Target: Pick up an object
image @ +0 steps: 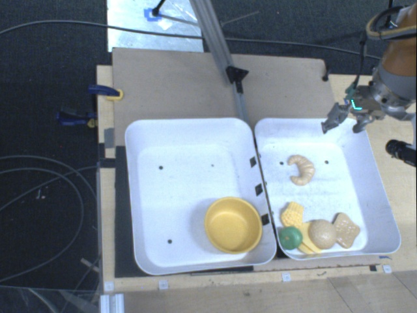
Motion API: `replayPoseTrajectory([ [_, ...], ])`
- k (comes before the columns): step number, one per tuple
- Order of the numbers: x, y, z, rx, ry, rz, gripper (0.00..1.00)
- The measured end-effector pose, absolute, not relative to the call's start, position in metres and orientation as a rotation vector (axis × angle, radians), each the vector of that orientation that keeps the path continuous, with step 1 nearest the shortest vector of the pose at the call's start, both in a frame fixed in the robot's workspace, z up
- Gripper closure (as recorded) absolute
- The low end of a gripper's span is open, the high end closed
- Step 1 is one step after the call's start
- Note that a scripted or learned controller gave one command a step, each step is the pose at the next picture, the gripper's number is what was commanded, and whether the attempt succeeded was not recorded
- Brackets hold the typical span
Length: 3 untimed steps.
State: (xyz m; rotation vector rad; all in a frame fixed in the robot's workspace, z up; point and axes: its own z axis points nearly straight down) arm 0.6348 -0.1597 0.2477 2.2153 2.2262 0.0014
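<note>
Jaws point(346, 124) hang spread wide, nothing between them, over the far rim of the right bin point(374, 175) at abt 1 o'clock of that bin. Nearest candidate is the croissant point(301, 169): it lies at abt 8 o'clock from the jaws, near but clearly apart, resting alone on the bin floor; its curved body runs roughly 11 to 5 o'clock w/ the hollow side facing left. My guess: the next move calls for a drop down-left and a grip across the short width.

Right bin also holds a cluster at its near end, approx 6 o'clock: corn piece point(292, 212), green ball point(290, 237), tan round lump point(322, 233), waffle-like biscuit point(346, 230), all touching or just beside each other, so harder to single out. Left bin point(150, 175) holds a yellow bowl point(233, 224) at its 5 o'clock corner, upright, well apart from the jaws
</note>
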Motion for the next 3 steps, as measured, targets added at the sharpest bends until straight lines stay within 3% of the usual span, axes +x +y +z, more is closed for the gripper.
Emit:
replayPoseTrajectory([
  [1,0.635,-0.160,0.248,2.214,2.226,0.002,0.00],
  [3,0.630,-0.162,0.142,2.221,2.224,-0.002,0.00],
])
